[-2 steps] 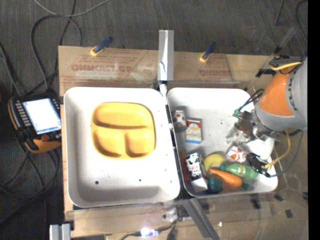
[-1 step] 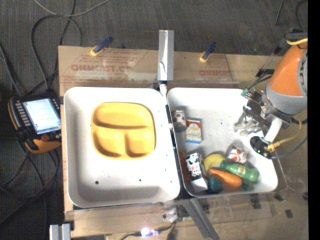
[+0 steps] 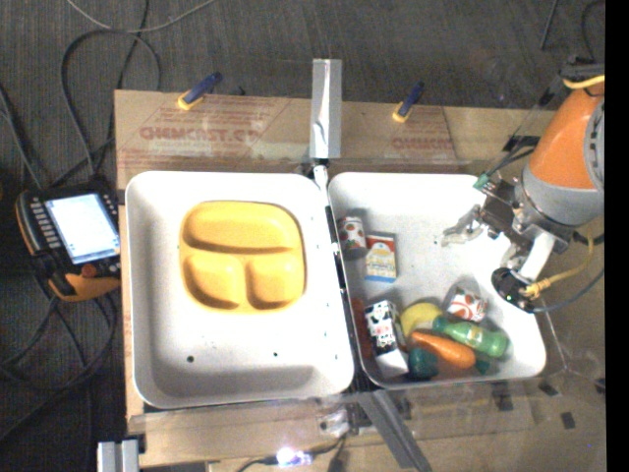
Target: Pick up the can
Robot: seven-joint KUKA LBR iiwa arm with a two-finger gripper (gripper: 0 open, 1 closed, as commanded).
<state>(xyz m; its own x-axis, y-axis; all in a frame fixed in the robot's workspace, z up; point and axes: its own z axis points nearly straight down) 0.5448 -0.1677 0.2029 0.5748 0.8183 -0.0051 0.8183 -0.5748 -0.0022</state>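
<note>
A small can with a red and white label stands upright in the right bin, close to its left wall. My gripper hovers over the bin's right half, well right of the can and apart from it. Its fingers are open with nothing between them. The grey arm with the orange band comes in from the right edge.
A red and yellow box lies just right of the can. Along the bin's front lie a cow-patterned carton, a lemon, a carrot, a green bottle and a red-white item. The left bin holds a yellow tray.
</note>
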